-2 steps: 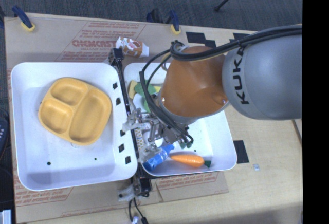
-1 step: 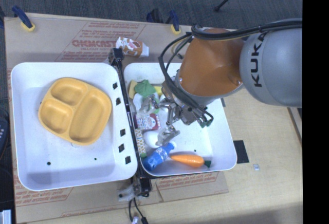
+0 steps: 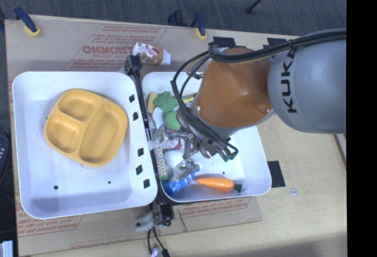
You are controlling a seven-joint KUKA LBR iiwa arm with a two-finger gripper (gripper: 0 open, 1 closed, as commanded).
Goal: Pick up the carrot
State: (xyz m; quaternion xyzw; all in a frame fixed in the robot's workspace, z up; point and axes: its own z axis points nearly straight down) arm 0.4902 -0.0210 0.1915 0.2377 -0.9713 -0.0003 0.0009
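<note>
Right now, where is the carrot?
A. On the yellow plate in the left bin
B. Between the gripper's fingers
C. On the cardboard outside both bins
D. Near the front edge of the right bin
D: the carrot lies flat near the front edge of the right bin, below the gripper.

The carrot is orange with a green end on its right. The divided plate in the left bin is yellow; both bins are white. The arm is grey with an orange band. The bench is tan cardboard with red print. Far clamps are blue and yellow.
</note>
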